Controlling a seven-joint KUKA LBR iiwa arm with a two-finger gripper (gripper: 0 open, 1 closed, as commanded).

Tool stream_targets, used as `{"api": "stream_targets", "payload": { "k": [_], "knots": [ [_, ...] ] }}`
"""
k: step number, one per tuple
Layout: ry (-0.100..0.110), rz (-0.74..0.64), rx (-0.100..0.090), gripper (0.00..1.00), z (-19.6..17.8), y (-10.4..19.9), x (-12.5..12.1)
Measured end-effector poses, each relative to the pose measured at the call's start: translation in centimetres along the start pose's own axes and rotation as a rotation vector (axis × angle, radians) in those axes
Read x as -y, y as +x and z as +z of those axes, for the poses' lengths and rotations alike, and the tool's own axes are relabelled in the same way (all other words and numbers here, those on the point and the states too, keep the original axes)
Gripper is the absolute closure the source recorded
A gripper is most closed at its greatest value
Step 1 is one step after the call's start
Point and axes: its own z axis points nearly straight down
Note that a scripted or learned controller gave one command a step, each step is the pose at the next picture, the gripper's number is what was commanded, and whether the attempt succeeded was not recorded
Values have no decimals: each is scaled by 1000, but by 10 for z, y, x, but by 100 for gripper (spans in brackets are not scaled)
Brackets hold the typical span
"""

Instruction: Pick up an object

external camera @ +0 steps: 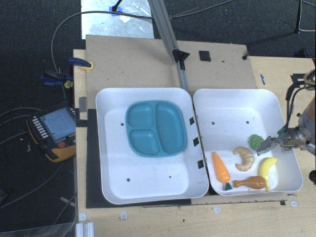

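left bin (pixel 113 181): blue plate (pixel 156 128); right bin (pixel 232 107): carrot (pixel 220 167), croissant (pixel 244 158), banana (pixel 268 169); gripper (pixel 270 143): fingers' state unclear

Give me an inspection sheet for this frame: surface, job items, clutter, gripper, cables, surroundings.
Surface: brown bench bearing two white bins, left bin and right bin, side by side.
Job's things: in the right bin's near right part, a carrot, croissant, banana, drumstick and green broccoli-like piece.
Clutter: a blue divided plate lies in the left bin.
Gripper: gripper is at the right bin's right wall, beside the green piece; nothing seen between its fingers.
Cables: loose cables on the floor, left and top.
Surroundings: dark carpet, a handheld controller at left, clamps on the bench's left edge.
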Motion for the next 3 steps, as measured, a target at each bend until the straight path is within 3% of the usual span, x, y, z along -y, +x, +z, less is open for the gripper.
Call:
{"api": "stream_targets", "payload": {
  "k": [1,3],
  "knots": [
    [-13,-4,3,0,-7,1,-3],
    [-16,-1,3,0,95,10,-7]
  ]
}}
